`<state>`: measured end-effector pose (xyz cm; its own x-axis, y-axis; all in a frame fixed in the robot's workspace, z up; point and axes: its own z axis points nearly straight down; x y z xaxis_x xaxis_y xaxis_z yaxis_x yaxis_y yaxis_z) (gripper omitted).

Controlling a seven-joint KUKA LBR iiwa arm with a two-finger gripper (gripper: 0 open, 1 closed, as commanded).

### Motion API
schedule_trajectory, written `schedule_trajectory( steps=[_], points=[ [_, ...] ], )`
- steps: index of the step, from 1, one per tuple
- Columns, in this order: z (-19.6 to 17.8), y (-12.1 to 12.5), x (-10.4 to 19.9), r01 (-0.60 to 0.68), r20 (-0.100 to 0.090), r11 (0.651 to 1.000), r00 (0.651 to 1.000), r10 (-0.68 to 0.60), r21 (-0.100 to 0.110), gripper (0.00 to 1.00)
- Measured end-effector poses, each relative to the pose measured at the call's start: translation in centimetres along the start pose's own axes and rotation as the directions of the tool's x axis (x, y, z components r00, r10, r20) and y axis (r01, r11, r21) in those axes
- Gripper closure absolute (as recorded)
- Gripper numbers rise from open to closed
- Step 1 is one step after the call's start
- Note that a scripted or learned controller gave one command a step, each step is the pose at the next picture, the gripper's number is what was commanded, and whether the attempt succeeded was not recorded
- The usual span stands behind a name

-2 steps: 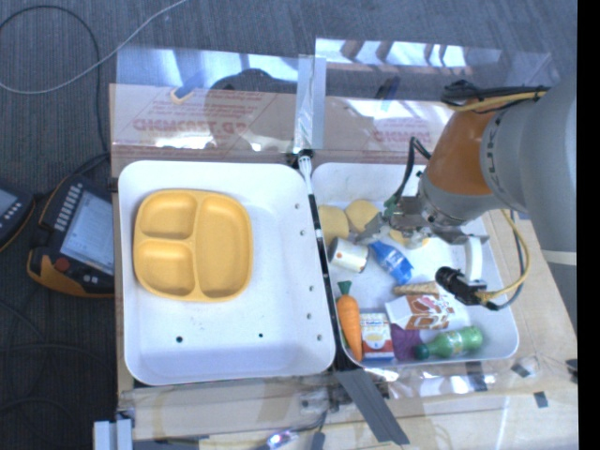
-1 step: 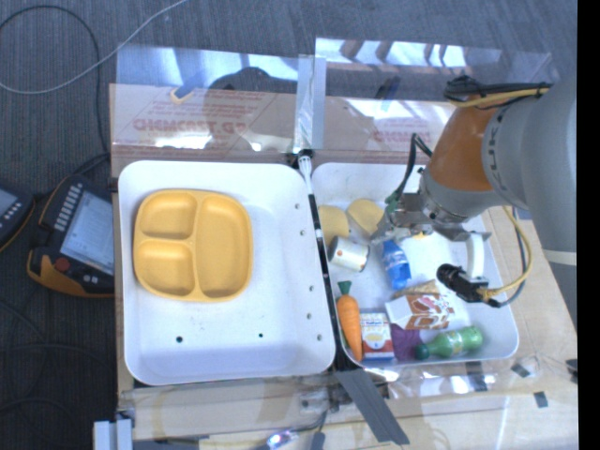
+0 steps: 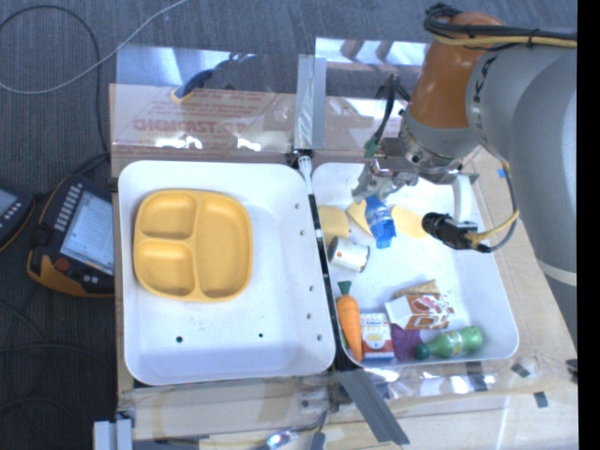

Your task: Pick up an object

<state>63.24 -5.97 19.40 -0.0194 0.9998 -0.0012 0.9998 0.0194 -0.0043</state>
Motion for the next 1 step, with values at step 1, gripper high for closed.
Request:
schedule_trajectory(
  steps=[1],
  points=[
    [1.33,3.46,-0.23,-0.221,0.001,0.975,0.975,0.221,0.002,1.00]
  ],
)
